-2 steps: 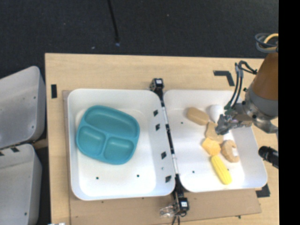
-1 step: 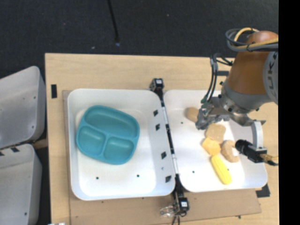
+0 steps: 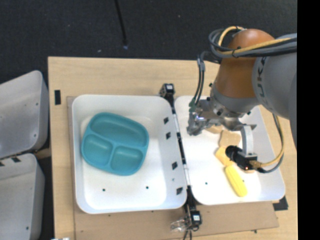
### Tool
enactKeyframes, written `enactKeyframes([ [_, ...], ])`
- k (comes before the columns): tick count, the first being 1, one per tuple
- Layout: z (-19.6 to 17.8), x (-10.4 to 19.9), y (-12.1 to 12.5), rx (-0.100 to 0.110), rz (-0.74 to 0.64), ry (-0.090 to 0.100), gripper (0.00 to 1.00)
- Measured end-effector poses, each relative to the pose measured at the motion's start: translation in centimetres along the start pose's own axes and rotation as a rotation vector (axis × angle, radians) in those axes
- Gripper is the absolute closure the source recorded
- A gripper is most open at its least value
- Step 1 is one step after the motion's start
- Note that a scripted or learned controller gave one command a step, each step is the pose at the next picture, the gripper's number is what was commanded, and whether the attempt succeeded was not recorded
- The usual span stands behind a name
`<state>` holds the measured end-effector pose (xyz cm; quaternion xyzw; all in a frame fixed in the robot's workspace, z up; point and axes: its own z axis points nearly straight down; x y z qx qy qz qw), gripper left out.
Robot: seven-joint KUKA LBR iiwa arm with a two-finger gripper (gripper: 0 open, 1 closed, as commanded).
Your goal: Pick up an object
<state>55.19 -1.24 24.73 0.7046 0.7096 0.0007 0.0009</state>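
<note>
A yellow, banana-like object lies in the right bin, towards its front right. Part of a tan object peeks out from under the arm, just behind the yellow one. My gripper hangs low over the right bin's back left part, near the divider between the bins and to the upper left of the yellow object. Nothing is visibly held in it. The arm's orange band and grey wrist hide the back of the right bin.
A teal divided plate lies in the left bin. A small black part with a cable hangs off the arm, right beside the yellow object's back end. Black clips line the ridge between the bins.
</note>
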Motion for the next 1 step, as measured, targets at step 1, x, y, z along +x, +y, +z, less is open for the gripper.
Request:
enactKeyframes([
  [1,0.44,4.6,2.46,0.0,0.001,0.001,1.0],
])
